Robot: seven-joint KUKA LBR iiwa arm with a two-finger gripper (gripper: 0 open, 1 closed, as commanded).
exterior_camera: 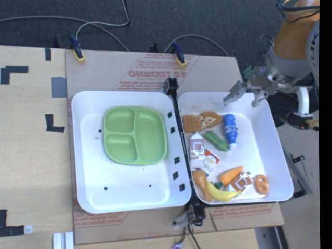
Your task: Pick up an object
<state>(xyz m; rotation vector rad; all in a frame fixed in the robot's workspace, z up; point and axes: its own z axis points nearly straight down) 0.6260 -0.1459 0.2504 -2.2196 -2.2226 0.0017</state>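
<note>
While my gripper [244,93] hangs with its fingers spread apart and nothing between them above the far rim of the right bin [275,154], I see the blue bottle [230,129] lying nearest, just toward me from it, beside the green pepper [216,140]; the green tray [135,135] sits in the left bin [88,154]

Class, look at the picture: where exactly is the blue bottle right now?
The blue bottle lies in the right bin, in its upper half, just right of the green pepper and below the gripper.
</note>
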